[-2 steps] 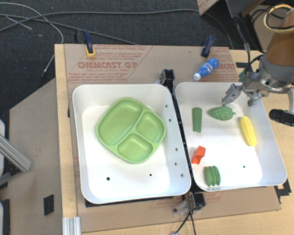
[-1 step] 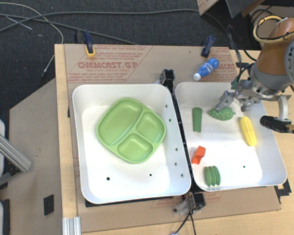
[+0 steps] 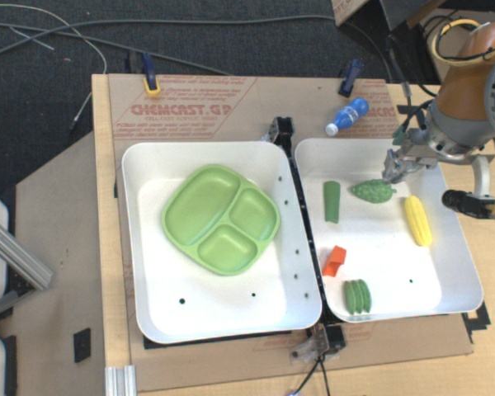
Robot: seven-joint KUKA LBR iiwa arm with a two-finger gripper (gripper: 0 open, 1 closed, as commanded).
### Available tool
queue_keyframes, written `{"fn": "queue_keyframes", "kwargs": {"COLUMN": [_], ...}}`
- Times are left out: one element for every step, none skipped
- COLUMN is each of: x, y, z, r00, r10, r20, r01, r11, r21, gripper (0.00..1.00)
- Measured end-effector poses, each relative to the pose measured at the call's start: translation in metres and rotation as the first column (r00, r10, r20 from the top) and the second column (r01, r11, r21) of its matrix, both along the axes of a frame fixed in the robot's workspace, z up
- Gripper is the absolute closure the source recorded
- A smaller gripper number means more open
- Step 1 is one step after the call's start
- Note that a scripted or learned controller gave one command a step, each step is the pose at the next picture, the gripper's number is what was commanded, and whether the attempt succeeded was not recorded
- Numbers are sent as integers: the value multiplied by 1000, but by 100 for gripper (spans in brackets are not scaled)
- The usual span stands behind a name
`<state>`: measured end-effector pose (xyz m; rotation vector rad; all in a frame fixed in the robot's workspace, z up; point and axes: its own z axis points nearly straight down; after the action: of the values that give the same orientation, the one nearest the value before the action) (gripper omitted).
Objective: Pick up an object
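A cardboard-covered tabletop [image 3: 231,97] is seen from above, set on dark carpet with a few cables trailing across the top left, and two shallow white bins are laid on it side by side. In the left bin [image 3: 148,295] a green divided plate [image 3: 221,219] is parked pretty much in the middle. The right bin [image 3: 445,287] is where the small stuff is kept: a green stick-shaped piece [image 3: 332,201] near its left wall, a bumpy green leafy vegetable [image 3: 373,191] just right of that, a yellow corn cob [image 3: 417,219] further right, an orange block [image 3: 335,261] lower down, and a ribbed green vegetable [image 3: 357,295] near the front rim. A small blue and white bottle [image 3: 347,116] is left lying on the cardboard behind the right bin. The gripper [image 3: 396,168] is brought in from the right on the grey arm and is positioned just above the right end of the leafy vegetable, apparently touching or nearly touching it. Whether the fingers are spread or pressed together honestly can't be made out from this angle.
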<state>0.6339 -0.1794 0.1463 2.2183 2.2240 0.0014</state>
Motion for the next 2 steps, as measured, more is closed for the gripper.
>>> {"fn": "queue_keyframes", "kwargs": {"x": [5,6], "y": [1,1], "z": [66,88], "r00": [1000,1000], "r10": [-1,-2], "r20": [8,5], "r01": [1,2], "r11": [1000,1000], "r21": [-3,-2], "gripper": [100,100]}}
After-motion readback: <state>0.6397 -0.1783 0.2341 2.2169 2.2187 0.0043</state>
